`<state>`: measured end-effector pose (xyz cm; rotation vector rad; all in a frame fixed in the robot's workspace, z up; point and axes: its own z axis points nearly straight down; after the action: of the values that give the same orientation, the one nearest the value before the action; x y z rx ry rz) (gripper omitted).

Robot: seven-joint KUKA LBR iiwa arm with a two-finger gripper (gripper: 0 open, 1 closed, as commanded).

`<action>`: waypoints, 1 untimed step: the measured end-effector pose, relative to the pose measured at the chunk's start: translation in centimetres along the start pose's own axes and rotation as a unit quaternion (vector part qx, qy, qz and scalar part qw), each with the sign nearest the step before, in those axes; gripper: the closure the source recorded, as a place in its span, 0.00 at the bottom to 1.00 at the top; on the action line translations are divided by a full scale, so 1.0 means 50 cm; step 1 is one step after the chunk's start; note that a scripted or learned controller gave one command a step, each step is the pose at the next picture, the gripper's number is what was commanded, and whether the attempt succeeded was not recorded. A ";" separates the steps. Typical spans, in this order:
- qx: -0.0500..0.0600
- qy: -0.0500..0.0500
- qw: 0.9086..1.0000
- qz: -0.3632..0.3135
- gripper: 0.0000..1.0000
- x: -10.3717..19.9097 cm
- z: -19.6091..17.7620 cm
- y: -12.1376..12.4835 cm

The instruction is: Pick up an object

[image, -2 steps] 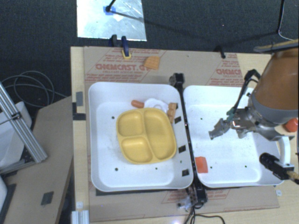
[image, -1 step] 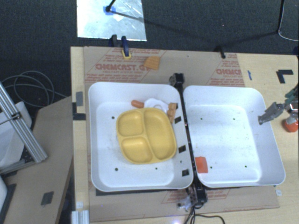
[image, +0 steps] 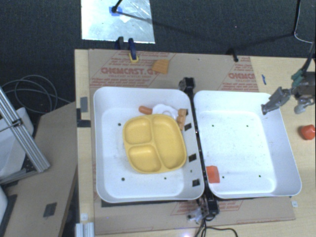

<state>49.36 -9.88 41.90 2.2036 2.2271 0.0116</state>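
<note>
My gripper (image: 287,104) hangs over the far right corner of the right bin (image: 247,189), open, with nothing between its fingers. A small orange-red block (image: 212,174) lies in that bin's near left corner, well away from the gripper. In the left bin (image: 106,147) a yellow divided plate (image: 154,143) lies flat. Behind the plate are a small orange sausage-shaped piece (image: 145,110), a white piece (image: 163,110) and a tan piece (image: 182,116) against the right wall.
A red object (image: 307,131) sits on the bench outside the right bin's right rim, just below the gripper. A tan block (image: 160,66) lies on the cardboard behind the left bin. A blue and yellow clamp (image: 131,48) stands at the bench's far edge.
</note>
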 end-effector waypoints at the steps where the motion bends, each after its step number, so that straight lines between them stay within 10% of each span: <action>1: 0.011 0.001 1.000 0.005 0.00 0.010 0.279 -0.019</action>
<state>48.55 -9.42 27.93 2.2259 2.2288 -0.0092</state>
